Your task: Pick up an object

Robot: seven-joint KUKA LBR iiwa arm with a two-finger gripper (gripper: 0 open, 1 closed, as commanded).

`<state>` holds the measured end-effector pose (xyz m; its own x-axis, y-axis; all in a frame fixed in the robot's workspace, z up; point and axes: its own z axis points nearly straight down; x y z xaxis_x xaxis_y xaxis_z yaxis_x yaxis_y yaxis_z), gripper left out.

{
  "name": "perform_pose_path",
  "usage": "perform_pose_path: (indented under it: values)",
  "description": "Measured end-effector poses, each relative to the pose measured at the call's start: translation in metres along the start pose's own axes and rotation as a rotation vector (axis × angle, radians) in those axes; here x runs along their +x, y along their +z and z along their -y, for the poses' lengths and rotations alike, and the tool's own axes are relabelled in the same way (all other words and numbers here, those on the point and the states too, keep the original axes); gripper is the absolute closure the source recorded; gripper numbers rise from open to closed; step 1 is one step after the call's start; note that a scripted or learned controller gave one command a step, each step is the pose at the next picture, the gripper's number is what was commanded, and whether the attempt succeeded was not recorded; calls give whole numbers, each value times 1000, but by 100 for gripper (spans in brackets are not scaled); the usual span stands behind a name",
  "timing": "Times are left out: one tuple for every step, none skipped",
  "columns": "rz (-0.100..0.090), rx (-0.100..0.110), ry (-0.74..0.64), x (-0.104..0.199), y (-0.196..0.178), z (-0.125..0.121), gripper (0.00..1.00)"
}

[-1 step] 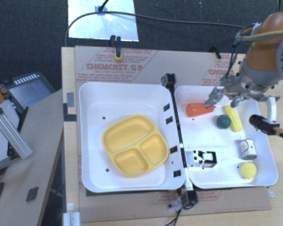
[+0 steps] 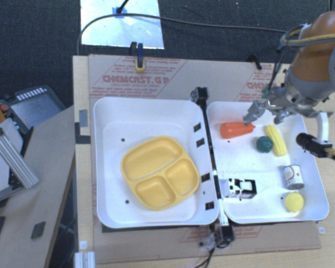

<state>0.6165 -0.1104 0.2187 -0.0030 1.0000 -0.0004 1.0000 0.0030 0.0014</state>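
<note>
My gripper hangs over the back of the right bin, open, its fingers spread with nothing between them. One fingertip is just above the right end of an orange carrot. A little in front of the gripper lie a dark green ball and a yellow corn cob, side by side. Closer to the front of this bin are a small can and a yellow lemon.
A black-and-white object lies at the front left of the right bin. The left bin holds a yellow divided plate. A black divider runs between the bins.
</note>
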Motion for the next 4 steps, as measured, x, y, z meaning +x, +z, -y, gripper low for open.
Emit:
perform_pose_path:
  values:
    - [-1, 5, -1, 6, 61, -4, 0]
    - [-1, 4, 2, -3, 112, 1, 0]
    - [-1, 2, 2, -3, 135, 1, 0]
    - [0, -2, 1, -3, 122, -1, 100]
